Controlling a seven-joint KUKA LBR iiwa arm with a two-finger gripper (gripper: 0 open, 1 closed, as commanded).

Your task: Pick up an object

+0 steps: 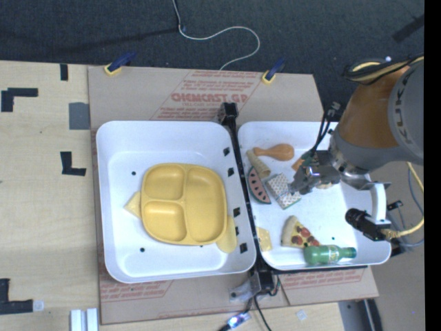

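Partly blurred claw (304, 182), finger state unclear

Dark carpet (83, 12) lies behind a wooden bench (41, 205) topped with cardboard (207, 95).

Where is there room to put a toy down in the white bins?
Left bin: bare floor rings the yellow divided plate, widest along the top and left. Right bin: a small gap between the pizza slice and the hand. Its left side is crowded with the watermelon slice, drumstick and green bottle.
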